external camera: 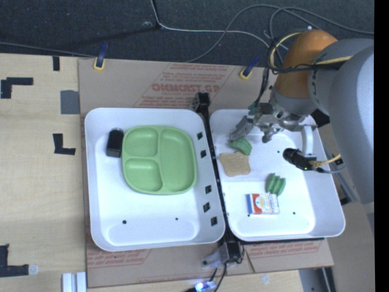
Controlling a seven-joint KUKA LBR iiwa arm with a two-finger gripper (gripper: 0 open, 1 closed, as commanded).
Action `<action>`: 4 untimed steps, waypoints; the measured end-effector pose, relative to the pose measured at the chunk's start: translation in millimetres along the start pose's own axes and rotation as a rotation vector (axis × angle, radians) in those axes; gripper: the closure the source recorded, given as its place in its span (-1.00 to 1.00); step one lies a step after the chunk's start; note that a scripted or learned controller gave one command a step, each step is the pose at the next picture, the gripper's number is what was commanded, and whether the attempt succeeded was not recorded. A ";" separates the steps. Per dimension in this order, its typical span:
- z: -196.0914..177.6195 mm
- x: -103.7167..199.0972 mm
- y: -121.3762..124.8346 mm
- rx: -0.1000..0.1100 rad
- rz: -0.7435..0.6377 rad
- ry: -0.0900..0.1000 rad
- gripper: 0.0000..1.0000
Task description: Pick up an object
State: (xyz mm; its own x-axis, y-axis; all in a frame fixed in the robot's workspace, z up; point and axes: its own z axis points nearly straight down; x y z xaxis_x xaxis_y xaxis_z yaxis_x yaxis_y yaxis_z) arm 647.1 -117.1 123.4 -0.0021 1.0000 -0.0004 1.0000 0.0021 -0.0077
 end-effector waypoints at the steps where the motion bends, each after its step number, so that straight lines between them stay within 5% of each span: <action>1: 41.0 0.7 0.1 -0.007 0.000 -0.002 -1.00; 2: 28.3 1.4 0.9 -0.008 -0.001 -0.001 1.00; 4: -59.4 3.0 -5.9 -0.011 0.000 0.001 1.00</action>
State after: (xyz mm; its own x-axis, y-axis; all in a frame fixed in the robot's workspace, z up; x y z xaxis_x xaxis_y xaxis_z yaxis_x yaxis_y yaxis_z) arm 641.7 -114.1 182.9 -0.0019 1.0000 0.0006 1.0000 0.0019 0.0033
